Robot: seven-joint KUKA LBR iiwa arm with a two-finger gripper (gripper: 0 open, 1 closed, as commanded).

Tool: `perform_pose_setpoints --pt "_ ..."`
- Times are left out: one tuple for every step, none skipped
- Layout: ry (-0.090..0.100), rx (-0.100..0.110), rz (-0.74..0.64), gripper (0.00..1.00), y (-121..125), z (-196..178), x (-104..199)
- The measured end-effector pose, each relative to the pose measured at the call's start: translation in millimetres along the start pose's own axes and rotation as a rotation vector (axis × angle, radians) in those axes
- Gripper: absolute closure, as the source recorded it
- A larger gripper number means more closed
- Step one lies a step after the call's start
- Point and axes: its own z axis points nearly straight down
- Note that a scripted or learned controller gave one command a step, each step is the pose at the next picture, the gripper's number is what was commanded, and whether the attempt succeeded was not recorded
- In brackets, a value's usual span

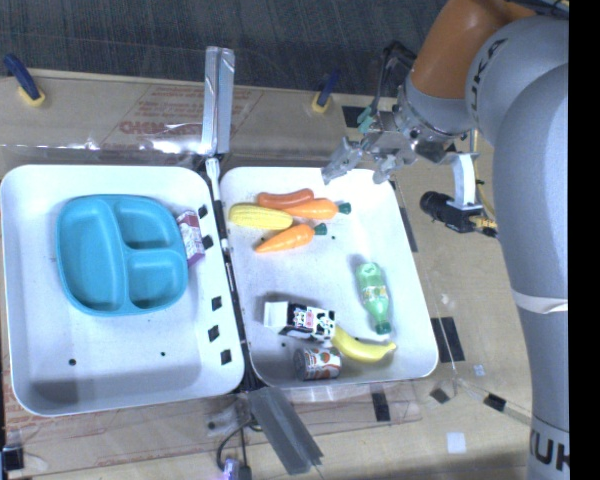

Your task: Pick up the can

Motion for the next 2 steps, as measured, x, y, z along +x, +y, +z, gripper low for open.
perform_pose_setpoints --pt "0.001 0.002 0.282 0.00 0.0 101.5 66.0" --pt "0.001 0.005 0.275 1.00 0.3 91.5 67.4"
